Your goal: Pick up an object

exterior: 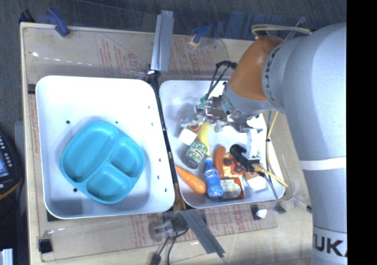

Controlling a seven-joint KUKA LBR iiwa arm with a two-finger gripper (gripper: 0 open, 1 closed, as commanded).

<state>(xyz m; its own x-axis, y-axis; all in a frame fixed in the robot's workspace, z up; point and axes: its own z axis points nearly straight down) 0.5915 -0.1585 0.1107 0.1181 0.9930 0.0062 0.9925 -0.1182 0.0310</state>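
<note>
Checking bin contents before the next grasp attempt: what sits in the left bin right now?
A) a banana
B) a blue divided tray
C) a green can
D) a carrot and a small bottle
B: the blue divided tray lies alone on the floor of the left bin, while the carrot, the bottle and the other small items are piled in the right bin.

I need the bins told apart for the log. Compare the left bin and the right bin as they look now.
The left bin holds a single blue divided tray; the right bin holds a crowd of small items, among them a carrot and a blue bottle. The gripper hangs over the right bin, while nothing hangs over the left bin. Both are shallow, white and rounded at the corners.
</note>
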